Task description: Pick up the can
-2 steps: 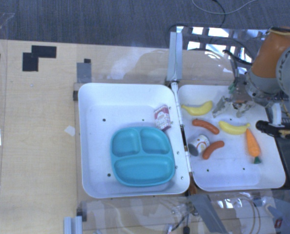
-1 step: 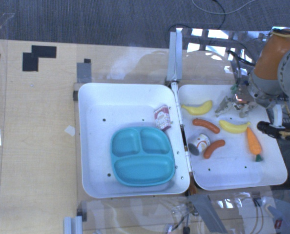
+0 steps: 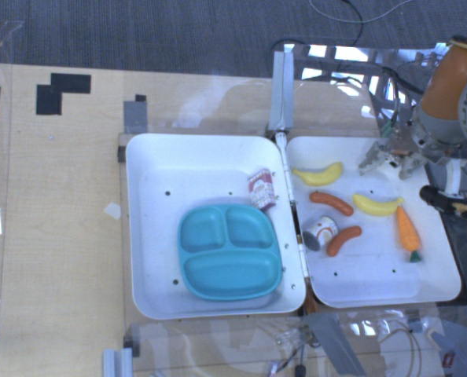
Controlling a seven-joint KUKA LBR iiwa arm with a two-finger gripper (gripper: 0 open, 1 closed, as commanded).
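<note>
The gripper (image 3: 390,160) is hovering over the far-right corner of the right bin (image 3: 375,281), w/ its fingers (image 3: 370,162) spreading open & nothing between them. The arm is coming in from the right, orange band showing above the wrist.

The can (image 3: 321,232) is lying on its side in the right bin, near the bin's left wall, about mid-depth. It's white w/ orange markings, dark end facing left. It's sitting well apart from the gripper. A sausage (image 3: 343,240) is lying just beside the can on its right, maybe touching; can't tell for sure. Another sausage (image 3: 332,203) is resting a bit farther back. One banana (image 3: 318,174) is sitting near the back left of the bin, a 2nd banana (image 3: 376,204) more to the right. A carrot (image 3: 407,232) is lying near the right side.

In the left bin (image 3: 151,210), a teal divided plate (image 3: 229,251) is sitting toward the front. A small red & white packet (image 3: 262,189) is leaning by that bin's right wall. Both bins are resting on the pale wood surface (image 3: 53,234).
</note>
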